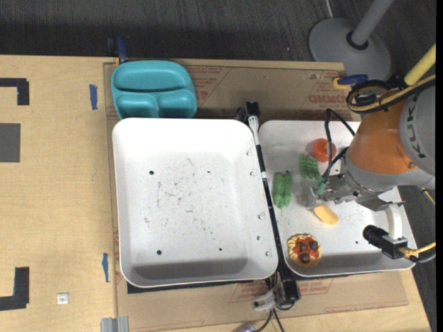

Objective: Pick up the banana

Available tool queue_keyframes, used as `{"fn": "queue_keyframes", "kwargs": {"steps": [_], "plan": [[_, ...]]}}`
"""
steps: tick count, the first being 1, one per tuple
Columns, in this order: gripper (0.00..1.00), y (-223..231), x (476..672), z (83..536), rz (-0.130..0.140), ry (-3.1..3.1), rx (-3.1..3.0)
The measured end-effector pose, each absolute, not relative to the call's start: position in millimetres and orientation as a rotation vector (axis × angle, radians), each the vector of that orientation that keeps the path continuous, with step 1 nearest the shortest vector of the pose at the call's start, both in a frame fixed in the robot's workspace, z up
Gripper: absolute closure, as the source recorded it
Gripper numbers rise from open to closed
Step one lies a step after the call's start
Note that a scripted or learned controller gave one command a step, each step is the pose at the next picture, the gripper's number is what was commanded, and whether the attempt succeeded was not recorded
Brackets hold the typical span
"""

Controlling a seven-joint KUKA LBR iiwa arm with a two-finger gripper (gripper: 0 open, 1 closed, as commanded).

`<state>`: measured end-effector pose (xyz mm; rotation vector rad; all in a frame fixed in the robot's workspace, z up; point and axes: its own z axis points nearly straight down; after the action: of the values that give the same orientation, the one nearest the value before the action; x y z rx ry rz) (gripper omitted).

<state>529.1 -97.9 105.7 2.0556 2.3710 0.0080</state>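
One stubby yellow banana [327, 216], smooth white bin [346, 254], ridged green toy [282, 189]

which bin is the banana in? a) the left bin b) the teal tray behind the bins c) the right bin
c, the banana lies in the right bin, just below the gripper, with a small pizza nearer the front rim.
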Motion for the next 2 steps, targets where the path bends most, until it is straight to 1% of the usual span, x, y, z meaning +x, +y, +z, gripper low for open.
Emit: {"fn": "queue_keyframes", "kwargs": {"steps": [1,2], "plan": [[1.0,2,517.9,185,0.003,2.848,1.32],[1.0,54,536.3,134,-0.002,2.741,1.524]]}}
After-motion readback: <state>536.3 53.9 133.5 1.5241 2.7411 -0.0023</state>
